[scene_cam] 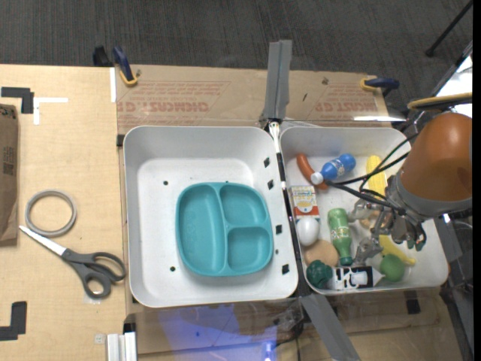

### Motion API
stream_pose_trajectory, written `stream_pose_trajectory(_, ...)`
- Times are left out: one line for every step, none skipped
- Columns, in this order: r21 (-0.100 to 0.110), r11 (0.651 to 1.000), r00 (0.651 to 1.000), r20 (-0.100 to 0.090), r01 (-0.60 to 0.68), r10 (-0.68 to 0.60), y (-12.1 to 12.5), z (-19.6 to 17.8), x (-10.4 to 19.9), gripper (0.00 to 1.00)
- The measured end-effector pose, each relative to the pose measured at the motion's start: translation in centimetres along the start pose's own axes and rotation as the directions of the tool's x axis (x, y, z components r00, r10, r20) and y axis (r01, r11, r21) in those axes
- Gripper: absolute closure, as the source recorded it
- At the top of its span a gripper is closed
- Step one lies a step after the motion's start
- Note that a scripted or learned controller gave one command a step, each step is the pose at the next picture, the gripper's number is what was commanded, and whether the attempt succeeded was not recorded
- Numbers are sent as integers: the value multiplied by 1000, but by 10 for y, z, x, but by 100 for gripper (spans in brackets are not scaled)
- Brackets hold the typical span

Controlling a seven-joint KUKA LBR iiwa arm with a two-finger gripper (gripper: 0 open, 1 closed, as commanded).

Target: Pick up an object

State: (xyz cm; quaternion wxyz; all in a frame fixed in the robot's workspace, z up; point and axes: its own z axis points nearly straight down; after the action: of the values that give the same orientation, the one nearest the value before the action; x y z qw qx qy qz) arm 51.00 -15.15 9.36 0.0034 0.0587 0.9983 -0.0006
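The arm reaches into the right bin point(421, 138) from the right, its gripper point(373, 235) low among the cluttered objects. Wires and the wrist blur the fingers, so whether they are spread or closed cannot be told, and nothing is clearly seen between them. Just beside the gripper lie a green bottle point(340, 234), a white egg point(307, 229) and a green pear-like fruit point(392, 267). A blue-capped bottle point(334, 168) lies further back. The left bin point(143, 201) holds a teal divided plate point(224, 229).
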Motion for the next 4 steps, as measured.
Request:
stream_pose_trajectory(-1, 997, 997, -3, -80, 80, 53, 1, 7, 0)
stream_pose_trajectory(0, 990, 990, -3, -140, 140, 40, -13, -73, 0)
stream_pose_trajectory(1, 981, 981, -1, -193, 193, 57, -2, -30, 0)
stream_pose_trajectory(-1, 925, 925, 4, -381, 381, 52, -2, -88, 0)
